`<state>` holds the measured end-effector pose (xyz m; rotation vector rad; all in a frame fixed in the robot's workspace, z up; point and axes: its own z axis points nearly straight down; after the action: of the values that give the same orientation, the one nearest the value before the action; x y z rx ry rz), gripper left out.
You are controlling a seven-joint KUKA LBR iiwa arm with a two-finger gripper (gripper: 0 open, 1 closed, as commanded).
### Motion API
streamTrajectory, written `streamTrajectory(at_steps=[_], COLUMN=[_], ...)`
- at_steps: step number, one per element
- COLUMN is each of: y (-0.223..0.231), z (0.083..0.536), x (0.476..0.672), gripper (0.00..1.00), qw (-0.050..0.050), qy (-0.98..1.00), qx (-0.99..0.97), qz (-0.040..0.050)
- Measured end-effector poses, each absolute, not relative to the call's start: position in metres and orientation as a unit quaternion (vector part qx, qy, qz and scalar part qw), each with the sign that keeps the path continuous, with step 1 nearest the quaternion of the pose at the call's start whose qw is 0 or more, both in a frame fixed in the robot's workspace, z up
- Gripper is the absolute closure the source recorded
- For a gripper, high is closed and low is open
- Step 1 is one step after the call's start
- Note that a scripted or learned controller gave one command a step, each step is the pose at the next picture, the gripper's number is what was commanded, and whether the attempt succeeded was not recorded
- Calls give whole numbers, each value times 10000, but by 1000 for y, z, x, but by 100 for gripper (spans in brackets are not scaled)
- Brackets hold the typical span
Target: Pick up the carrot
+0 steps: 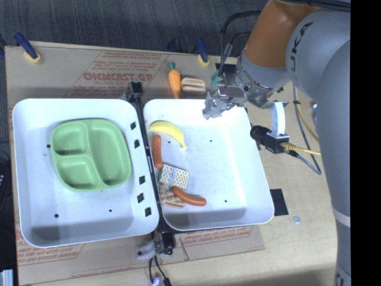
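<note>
Outside the bins, on the cardboard at twelve o'clock from the right bin (256,177), lies the carrot (174,82), touching a small bun-like toy (193,86). At three o'clock from it hovers the gripper (215,107), over the bin's back rim; whether it is released or clenched I cannot tell. A descent here risks striking the rim or nudging the bun instead.

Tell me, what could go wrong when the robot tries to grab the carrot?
The carrot lies outside the bins, close beside a brown bun-like toy, so the gripper might bump or grab that instead. The right bin's rim runs just below the carrot, so the gripper could knock against it coming down.
</note>
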<state>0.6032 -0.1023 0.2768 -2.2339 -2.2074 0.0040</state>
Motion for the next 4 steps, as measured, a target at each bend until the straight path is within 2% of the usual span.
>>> streamTrajectory(at_steps=[1,2,3,4], y=[-41,-50,24,-3], z=[233,292,275,281], x=[596,657,584,585], gripper=[100,100,100,100], qw=[22,5,19,16], qy=[-6771,-6510,-6577,-7825], qx=[-7359,-7591,-7533,-6227], qz=[19,6,19,18])
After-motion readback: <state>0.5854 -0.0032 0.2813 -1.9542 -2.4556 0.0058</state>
